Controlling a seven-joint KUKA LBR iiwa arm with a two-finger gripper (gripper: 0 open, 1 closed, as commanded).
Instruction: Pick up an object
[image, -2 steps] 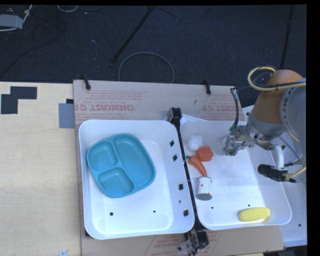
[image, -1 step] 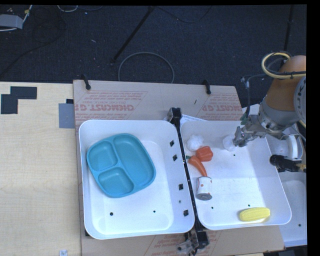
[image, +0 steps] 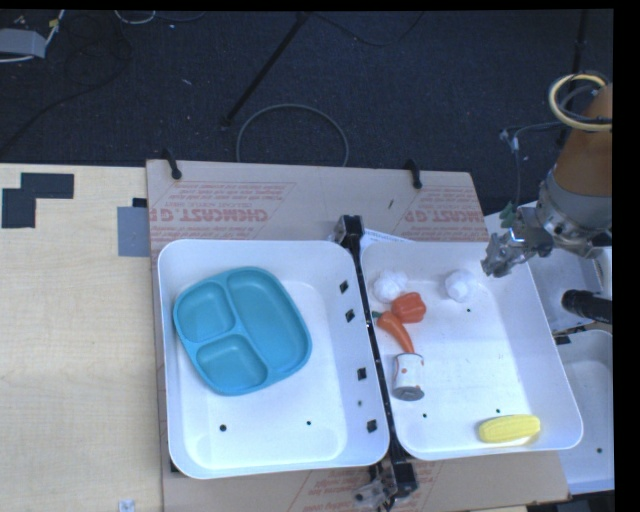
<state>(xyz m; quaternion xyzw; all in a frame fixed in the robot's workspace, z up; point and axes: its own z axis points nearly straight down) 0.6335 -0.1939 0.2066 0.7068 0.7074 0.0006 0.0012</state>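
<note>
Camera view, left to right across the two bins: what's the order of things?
Blue divided plate → orange carrot toy → white ball → yellow corn toy → gripper at the right bin's far right rim.

The arm has a rounded grey metal body with a broad orange band above the wrist, a loop of pale yellow cable near its top, and a small gripper of dull silver metal parts at its end.
</note>
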